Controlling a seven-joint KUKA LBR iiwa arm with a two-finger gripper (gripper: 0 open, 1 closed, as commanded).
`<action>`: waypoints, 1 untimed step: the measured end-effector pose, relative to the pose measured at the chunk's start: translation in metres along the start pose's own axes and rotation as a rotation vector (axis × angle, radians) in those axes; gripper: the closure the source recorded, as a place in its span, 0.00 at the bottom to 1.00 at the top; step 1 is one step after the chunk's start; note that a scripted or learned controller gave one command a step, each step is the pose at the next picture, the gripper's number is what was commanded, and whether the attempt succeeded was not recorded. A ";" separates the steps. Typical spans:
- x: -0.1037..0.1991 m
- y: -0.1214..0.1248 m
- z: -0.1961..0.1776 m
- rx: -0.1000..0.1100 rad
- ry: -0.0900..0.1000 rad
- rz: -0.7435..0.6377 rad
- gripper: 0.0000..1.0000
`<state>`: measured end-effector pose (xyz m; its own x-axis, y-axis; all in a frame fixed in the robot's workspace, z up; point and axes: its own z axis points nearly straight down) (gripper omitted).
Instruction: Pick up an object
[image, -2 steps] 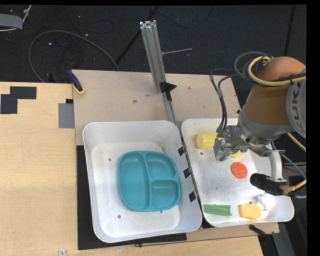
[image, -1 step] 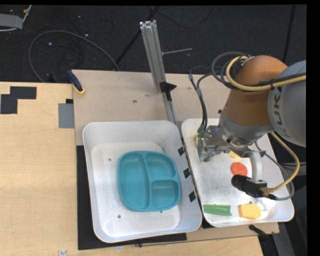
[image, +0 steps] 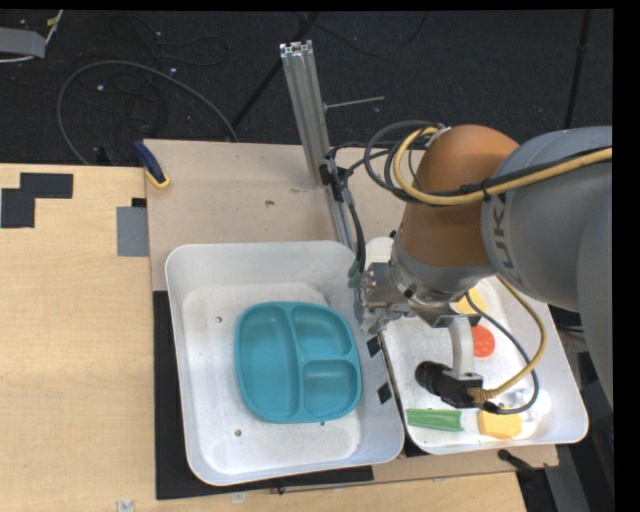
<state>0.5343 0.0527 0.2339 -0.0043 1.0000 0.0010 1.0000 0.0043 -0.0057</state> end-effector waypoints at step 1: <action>0.052 -0.007 0.014 0.001 -0.001 0.000 1.00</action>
